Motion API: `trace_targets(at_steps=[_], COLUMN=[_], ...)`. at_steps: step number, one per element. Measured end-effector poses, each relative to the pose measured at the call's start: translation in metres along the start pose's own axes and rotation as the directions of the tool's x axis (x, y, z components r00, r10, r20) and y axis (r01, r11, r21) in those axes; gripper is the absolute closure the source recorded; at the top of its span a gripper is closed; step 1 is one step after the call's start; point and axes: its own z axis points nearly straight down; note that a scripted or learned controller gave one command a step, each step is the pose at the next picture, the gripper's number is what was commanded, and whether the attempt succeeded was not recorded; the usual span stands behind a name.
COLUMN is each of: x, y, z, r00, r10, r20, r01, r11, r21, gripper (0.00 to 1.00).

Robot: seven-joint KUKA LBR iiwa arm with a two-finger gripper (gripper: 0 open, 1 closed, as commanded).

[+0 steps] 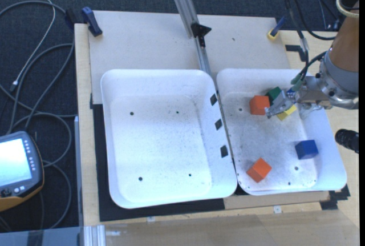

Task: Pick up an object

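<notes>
- We see a bench [142, 45] that carries two shallow white bins side by side; the low walls let an arm reach in from above while the small things cannot roll off.
- The left bin [162, 82] has bare floor with only dark specks on it.
- The right bin [325, 142] holds all the things that could be picked up, so we judge the work will stay on this side.
- The arm [345, 62] comes in from the right and leans over the upper part of the right bin.
- The gripper [280, 108] is low among a small group of blocks near the bin's upper middle. We cannot tell how far it is open, or if it has hold of anything, because the parts overlap here.
- A blue block [306, 149] lies alone, lower right in the bin.
- An orange block [259, 169] lies alone near the lower edge.
- A second orange block [259, 104] is just left of the gripper.
- A green block [274, 93] sits just beside it, behind.
- A yellow block [287, 111] is at the gripper's tip; we judge it is the likely target.
</notes>
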Motion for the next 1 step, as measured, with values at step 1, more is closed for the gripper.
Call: trace_targets(at_steps=[1], x=[-0.0065], y=[0.0215], z=[0.1896], r00=[1.000], r10=[0.001], r20=[-0.002], r01=[-0.001], r11=[1.000], r21=[0.010], gripper=[0.00])
